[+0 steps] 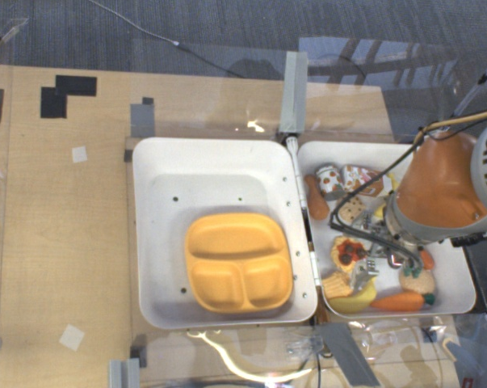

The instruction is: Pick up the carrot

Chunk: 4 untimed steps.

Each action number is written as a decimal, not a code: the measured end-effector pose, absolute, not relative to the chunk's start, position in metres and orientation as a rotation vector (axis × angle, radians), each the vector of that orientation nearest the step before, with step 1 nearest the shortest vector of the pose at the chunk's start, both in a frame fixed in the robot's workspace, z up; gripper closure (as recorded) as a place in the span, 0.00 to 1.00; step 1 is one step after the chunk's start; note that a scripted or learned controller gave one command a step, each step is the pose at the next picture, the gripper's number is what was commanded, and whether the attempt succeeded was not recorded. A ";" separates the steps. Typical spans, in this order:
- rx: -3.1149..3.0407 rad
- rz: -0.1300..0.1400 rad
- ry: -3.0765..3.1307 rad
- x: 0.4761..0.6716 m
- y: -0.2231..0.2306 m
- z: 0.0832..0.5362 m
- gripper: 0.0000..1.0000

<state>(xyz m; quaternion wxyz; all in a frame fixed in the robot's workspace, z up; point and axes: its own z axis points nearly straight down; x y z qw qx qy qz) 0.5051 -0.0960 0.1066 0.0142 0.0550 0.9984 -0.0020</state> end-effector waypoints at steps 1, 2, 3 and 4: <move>0.163 -0.007 3.101 0.508 -0.095 0.119 1.00; -0.291 -0.007 3.119 0.489 -0.192 0.139 1.00; -0.629 -0.007 3.066 0.521 -0.206 0.189 1.00; -0.660 -0.009 3.055 0.504 -0.156 0.261 1.00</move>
